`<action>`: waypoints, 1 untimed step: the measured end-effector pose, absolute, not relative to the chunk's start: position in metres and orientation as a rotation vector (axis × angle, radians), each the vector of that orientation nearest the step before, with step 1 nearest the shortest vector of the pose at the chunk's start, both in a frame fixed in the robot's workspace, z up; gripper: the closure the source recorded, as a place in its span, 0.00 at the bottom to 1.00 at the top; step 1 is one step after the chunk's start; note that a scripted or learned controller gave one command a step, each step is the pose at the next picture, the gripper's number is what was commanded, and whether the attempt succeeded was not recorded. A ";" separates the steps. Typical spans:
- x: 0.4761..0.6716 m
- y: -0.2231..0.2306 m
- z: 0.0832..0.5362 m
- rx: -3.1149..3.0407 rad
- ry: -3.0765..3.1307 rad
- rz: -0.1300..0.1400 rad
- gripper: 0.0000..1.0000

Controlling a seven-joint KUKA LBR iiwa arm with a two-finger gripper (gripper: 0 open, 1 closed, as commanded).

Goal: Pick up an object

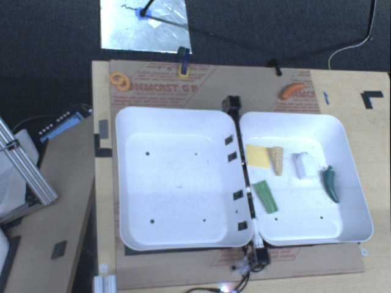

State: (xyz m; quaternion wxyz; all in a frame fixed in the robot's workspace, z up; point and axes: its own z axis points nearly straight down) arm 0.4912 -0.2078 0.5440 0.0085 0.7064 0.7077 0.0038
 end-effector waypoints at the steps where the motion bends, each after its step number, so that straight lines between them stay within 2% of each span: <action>1: 0.486 -0.189 0.535 2.213 2.225 0.003 1.00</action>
